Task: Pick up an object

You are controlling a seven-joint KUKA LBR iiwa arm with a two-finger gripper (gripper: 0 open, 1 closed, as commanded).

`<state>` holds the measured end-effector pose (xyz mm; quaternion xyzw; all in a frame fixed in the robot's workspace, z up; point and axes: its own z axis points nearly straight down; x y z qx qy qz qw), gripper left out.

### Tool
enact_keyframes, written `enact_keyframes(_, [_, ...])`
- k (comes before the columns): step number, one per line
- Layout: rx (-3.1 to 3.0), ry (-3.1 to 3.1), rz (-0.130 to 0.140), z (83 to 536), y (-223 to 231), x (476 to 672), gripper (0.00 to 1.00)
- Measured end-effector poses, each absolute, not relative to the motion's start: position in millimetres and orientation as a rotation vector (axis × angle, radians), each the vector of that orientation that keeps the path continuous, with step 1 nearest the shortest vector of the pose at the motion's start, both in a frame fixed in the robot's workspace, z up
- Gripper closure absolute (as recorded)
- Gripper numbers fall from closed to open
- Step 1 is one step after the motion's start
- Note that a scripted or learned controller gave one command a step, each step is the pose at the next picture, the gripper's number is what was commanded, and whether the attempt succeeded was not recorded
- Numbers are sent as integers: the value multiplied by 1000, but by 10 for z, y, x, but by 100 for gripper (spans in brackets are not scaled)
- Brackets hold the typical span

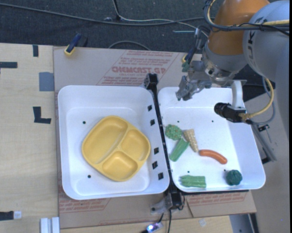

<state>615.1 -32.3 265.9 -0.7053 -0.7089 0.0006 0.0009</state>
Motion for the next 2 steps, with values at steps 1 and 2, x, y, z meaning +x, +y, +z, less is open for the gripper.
enact_keyframes(1, [-2213, -2226, 4, 2485, 259, 6017, 100])
enact_keyframes(2, [-2213, -2226, 4, 2314, 757, 6038, 100])
